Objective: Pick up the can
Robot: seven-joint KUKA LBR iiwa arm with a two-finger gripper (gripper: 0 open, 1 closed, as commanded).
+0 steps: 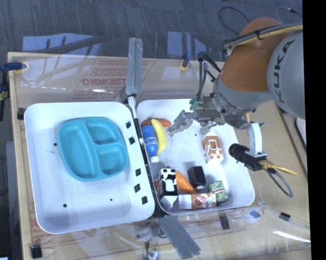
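Tabletop: wooden, bearing two white bins side by side. Left bin, left half of the frame: holds a blue tray with compartments, lying flat toward the bin's upper middle. Right bin, centre to right of the frame: holds the remaining items. Along its left wall: a banana, a blue bottle just beside it on the left, and an orange-red item at the banana's upper end. Lower left of this bin: a black-and-white cow toy touching a carrot, with a black block just right of the carrot. Along the bottom wall: the can, lying on its side, red-and-white label, with a green-labelled box touching its right end. Right of centre: a white-and-orange carton, apart from the others. Arm: grey with orange band, entering from the upper right. Gripper: over the upper part of the right bin, well apart from the can; cannot tell whether the fingers are wide or narrow; nothing visibly held.
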